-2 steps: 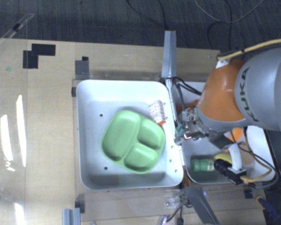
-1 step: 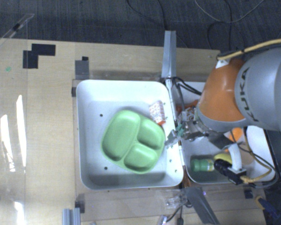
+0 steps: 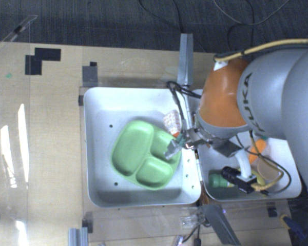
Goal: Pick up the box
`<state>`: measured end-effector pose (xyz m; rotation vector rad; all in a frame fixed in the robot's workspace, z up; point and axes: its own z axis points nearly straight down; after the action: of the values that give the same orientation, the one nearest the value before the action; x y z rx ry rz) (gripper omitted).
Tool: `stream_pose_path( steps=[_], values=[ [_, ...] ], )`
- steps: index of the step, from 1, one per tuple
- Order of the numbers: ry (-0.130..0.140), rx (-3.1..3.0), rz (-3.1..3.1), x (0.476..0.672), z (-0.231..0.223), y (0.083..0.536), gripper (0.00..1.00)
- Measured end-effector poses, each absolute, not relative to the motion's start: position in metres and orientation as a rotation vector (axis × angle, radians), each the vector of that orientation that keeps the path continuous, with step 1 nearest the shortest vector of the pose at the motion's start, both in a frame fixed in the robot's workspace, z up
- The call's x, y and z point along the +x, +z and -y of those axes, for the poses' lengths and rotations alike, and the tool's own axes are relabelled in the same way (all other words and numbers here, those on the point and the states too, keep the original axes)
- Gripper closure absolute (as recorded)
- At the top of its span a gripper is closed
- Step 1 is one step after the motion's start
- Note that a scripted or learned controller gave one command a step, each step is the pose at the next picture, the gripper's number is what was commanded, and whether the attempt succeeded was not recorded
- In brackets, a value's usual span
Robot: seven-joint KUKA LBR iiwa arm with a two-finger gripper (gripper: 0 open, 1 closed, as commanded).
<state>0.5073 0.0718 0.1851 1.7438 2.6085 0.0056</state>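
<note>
A green three-compartment box (image 3: 141, 154) lies in the left white bin (image 3: 100, 188), filling its middle. My gripper (image 3: 173, 147) hangs low over the box's right edge, close to the wall between the bins. The grey arm with its orange band (image 3: 223, 101) reaches in from the right and covers much of the right bin.
A small clear crumpled plastic item (image 3: 170, 120) rests just behind the box, near the gripper. In the right bin (image 3: 292, 191) I see a green bottle (image 3: 216, 180), an orange object (image 3: 258, 148) and a brownish cup (image 3: 271, 172), partly hidden by the arm.
</note>
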Motion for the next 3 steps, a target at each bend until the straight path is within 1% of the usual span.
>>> stream_pose_path(
  steps=[1, 2, 3],
  values=[
    [0.004, 1.727, -2.620, 0.488, 0.009, 0.185, 0.00],
    [0.004, 1.960, -2.449, 0.526, 0.090, 0.179, 0.00],
    [0.003, 1.830, -2.550, 0.488, 0.103, 0.109, 0.00]
  ],
)
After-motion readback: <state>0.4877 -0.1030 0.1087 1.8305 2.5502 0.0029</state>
